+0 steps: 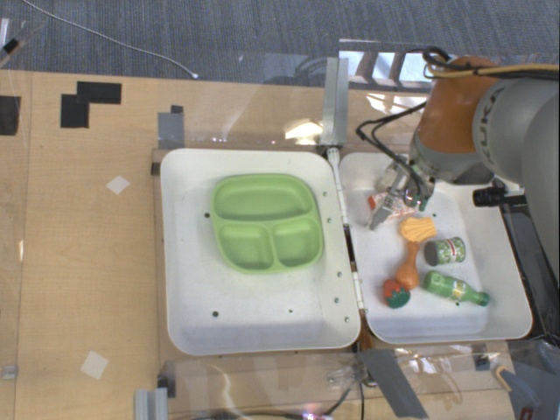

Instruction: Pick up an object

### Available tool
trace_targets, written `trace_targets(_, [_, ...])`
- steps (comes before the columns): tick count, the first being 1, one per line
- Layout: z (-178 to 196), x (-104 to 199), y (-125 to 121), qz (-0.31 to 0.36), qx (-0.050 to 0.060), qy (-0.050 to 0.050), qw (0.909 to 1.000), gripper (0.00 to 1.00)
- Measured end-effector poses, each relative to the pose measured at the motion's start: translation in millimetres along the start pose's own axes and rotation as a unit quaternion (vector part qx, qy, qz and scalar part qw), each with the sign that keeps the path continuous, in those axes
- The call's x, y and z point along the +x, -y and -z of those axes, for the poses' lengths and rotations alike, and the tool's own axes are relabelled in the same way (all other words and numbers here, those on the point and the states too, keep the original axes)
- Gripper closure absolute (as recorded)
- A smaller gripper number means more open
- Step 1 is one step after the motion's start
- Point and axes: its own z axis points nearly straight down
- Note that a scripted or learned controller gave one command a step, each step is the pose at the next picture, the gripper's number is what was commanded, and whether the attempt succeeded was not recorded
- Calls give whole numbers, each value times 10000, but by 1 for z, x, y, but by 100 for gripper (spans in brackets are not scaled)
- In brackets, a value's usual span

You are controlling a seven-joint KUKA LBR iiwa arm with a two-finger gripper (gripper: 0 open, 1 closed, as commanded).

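Stage: early, approach to a grasp; nothing lifted as far as the view shows.
Arm: grey, orange band above the wrist, reaches in from the right over the right bin (pixel 516 322).
Hand: hand (pixel 392 204) low over the upper left part of the right bin, tilted toward the bin's left wall.
Hand state: cannot tell how wide it stands; a small red and white object (pixel 382 203) sits right at its tip, but whether that object is gripped or only lying beneath is not clear.
Candidates, right bin: yellow-orange toy (pixel 418 229) just below the hand; small green can (pixel 446 251) beside it; green bottle (pixel 455 289) lying on its side near the lower edge; orange carrot-shaped piece with red and green end (pixel 402 280) to the bottle's left.
Left bin: left bin (pixel 188 322) carries a green divided tray (pixel 266 222); no part in the pick, by my reading.
Done: hand brought down among the objects.
Left: secure one object, most likely the red and white one, then raise it clear of the bin.
Tabletop: tabletop (pixel 79 261) bare wood with black markers at upper left.
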Motion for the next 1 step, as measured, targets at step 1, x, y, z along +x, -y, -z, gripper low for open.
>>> trace_targets(1, [15, -4, -2, 27, -16, 68, 10000, 100])
